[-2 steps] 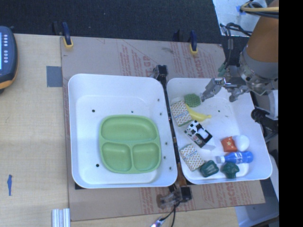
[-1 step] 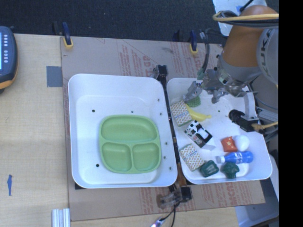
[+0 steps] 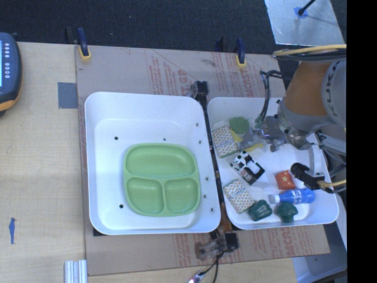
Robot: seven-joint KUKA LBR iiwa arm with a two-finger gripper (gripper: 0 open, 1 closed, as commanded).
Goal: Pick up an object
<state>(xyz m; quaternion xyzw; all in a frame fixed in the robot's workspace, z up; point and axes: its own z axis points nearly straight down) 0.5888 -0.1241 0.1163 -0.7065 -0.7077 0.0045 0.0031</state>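
Two white bins are seen side by side on the bench. In the left bin [image 3: 97, 158] a green divided plate [image 3: 160, 178] lies flat. The right bin [image 3: 330, 214] holds the small things from which one is to be picked.

The gripper [image 3: 263, 135] is seen low over the upper part of the right bin, beside a green round pad [image 3: 239, 124] and a patterned sachet [image 3: 223, 140]. Whether anything is gripped cannot be told, since the tip is blurred against the clutter.

Nearest below the gripper lies a black-and-white block [image 3: 247, 167]. It is judged to be light and stiff, and would best be taken across its narrow sides. The two sachets (the second sachet [image 3: 238, 196] lies lower, near the bin's left wall) are judged thin and limp, so little is offered to a pinch from above.

A blue-capped bottle [image 3: 294, 197] lies on its side near the lower wall; it is judged smooth and liable to roll, and should be gripped across its body. A red packet [image 3: 284, 180] and two dark green lumps [image 3: 260, 210] lie close by, so crowding is to be expected there.
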